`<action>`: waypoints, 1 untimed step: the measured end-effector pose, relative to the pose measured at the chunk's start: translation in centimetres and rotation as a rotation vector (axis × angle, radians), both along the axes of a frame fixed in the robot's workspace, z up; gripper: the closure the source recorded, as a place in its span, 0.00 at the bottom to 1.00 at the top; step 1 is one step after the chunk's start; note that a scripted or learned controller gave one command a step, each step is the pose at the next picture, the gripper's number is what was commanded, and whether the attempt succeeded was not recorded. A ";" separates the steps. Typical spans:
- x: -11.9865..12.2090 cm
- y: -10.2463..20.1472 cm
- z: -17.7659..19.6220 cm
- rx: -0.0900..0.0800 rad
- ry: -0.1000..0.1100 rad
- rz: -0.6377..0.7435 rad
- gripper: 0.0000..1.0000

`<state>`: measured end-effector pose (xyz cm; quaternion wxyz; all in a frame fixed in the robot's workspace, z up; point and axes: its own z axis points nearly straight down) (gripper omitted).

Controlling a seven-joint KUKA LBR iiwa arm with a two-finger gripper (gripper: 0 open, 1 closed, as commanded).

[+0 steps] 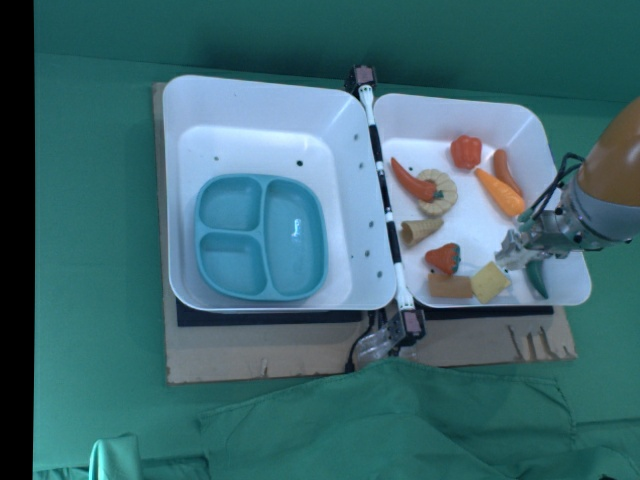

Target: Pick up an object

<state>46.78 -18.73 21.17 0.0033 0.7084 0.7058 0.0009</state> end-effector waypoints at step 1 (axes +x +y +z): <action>0.0 0.0 0.4 0.000 0.001 0.000 1.00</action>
